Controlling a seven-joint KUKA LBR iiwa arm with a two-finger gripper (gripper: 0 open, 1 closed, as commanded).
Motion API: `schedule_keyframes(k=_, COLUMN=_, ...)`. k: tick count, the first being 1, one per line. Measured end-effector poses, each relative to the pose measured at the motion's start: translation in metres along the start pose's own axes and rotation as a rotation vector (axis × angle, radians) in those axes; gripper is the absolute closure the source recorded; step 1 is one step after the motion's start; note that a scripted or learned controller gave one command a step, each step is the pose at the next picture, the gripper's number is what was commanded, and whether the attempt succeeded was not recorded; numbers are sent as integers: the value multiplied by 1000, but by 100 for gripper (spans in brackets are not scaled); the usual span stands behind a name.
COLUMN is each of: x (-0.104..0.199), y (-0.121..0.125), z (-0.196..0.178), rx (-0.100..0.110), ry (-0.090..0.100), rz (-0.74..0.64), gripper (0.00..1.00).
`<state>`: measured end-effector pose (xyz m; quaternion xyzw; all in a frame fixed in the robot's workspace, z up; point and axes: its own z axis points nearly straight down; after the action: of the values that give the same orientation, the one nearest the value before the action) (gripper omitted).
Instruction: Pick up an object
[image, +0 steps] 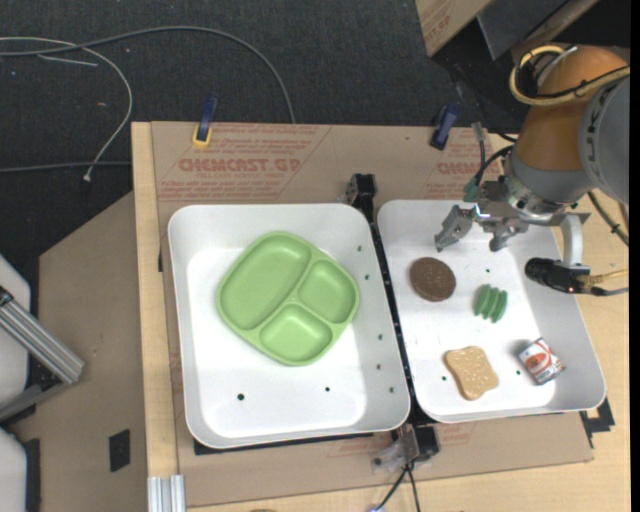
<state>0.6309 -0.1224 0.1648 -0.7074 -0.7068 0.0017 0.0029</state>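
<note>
My gripper (474, 232) hovers over the back of the right bin (570, 395), its two fingers spread apart with nothing between them. Just in front of it and slightly left lies a round brown patty (432, 279). A small green ridged piece (490, 302) sits to the right of the patty. Nearer the front edge rest a slice of toast (471, 371) and a small red and white can (539, 361) on its side.
The left bin (190, 300) holds a green three-compartment plate (288, 297). Both bins stand on a cardboard-covered bench (160, 180) held by blue clamps (206, 118). A black cable fitting (556, 272) hangs beside the arm at the right bin's right side.
</note>
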Motion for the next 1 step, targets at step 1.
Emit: schedule_keyframes(k=1, x=3, y=-1, z=63, rx=0, ry=0, rz=-1, gripper=0)
